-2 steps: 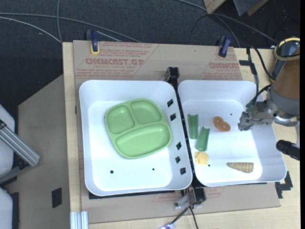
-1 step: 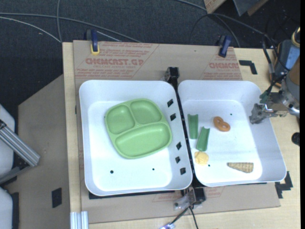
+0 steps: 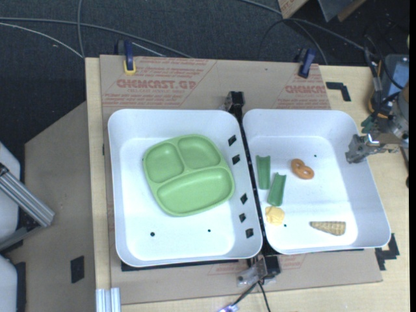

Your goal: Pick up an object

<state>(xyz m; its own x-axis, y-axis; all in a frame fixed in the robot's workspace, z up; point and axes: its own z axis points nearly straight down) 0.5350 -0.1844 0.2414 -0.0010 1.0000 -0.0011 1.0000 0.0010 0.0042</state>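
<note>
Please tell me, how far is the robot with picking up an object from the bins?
Done: nothing looks picked yet. The pretzel, two green sticks, yellow piece and cone all lie in the right bin; the green plate lies in the left bin.
In hand: the gripper sits at the right bin's right rim, apart from every item.
Left: reaching, grasping and lifting one object.

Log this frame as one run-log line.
gripper: at right bin right rim, nothing seen held | right bin: pretzel, two green sticks, cone | left bin: green plate
</note>
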